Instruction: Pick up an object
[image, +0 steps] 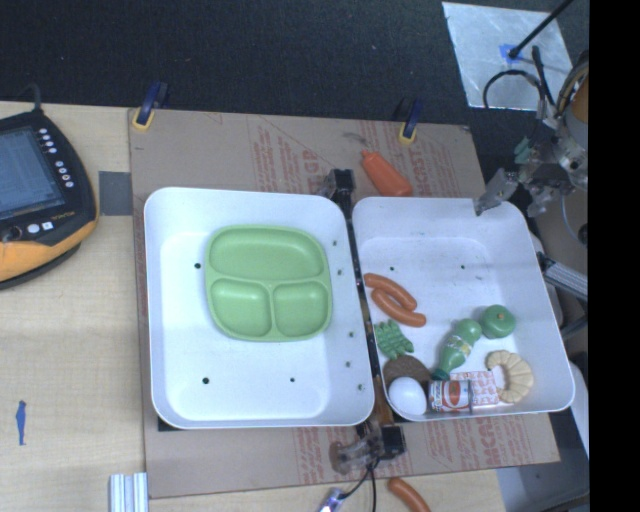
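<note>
The right bin (440, 235) holds several toy foods along its near side: two orange sausages (395, 298), a green bottle (458, 346), a round green fruit (497, 321), a beige ring biscuit (513, 374), a red-and-white can (466, 393), a white egg (407, 397) and a dark green leafy piece (393, 342). My gripper (515, 198) hangs over the bin's far right corner, well away from all of them. Its fingers stand apart, open, with nothing between them.
The left bin (180, 330) carries a green divided plate (268, 282). An orange carrot (385, 175) lies on the cardboard behind the bins, and another sausage (410, 494) lies in front. A teach pendant (35, 200) rests at far left.
</note>
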